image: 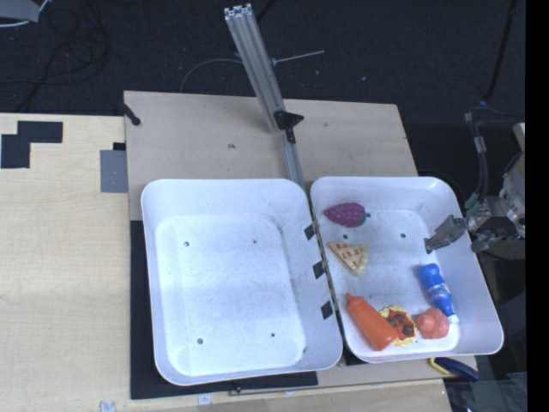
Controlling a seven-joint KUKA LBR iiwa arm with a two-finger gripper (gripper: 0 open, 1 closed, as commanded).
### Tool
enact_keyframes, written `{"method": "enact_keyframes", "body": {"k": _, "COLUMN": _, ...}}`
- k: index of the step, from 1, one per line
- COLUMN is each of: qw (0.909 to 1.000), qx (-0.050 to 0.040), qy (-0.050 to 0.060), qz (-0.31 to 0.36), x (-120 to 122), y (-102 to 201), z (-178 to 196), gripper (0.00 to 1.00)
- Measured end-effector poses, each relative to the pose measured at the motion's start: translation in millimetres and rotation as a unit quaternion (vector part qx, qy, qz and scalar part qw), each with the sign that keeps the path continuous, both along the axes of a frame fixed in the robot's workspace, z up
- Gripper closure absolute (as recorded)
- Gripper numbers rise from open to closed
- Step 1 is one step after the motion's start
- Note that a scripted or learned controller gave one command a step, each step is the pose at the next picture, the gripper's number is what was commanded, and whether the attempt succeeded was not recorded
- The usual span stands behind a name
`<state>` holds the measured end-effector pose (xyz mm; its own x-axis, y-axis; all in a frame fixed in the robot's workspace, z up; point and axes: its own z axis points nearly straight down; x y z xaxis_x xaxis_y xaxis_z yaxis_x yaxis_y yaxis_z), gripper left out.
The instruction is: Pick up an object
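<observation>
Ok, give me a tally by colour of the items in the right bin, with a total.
Purple: 1, the purple toy
Tan: 1, the waffle wedge
Blue: 1, the blue bottle
Orange: 1, the orange bottle
Red: 1, the red lump
Yellow and red: 1, the small piece
Total: 6

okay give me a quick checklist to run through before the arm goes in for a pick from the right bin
1. Objects present in right bin: ok; purple piece, waffle wedge, blue bottle, orange bottle and red piece.
2. Gripper over the bin: ok, at its right rim.
3. Gripper free of any object: ok, nothing between it.
4. Isolated target available: ok; purple piece and waffle wedge lie apart from others.
5. Crowding at near edge: not ok; orange bottle, red piece and a yellow item bunch together.
6. Finger opening: cannot tell.
</observation>
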<state>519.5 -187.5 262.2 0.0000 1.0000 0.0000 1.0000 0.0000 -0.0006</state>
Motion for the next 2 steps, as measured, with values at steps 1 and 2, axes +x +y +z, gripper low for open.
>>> {"method": "enact_keyframes", "body": {"k": 1, "qw": 1.0, "qx": 0.0007, "qy": 0.003, "qz": 0.0, "x": -1, "y": 1, "z": -63, "gripper": 0.0}}
{"method": "enact_keyframes", "body": {"k": 2, "qw": 1.0, "qx": 0.0006, "qy": 0.002, "qz": 0.0, "x": -4, "y": 4, "z": -106, "gripper": 0.0}}
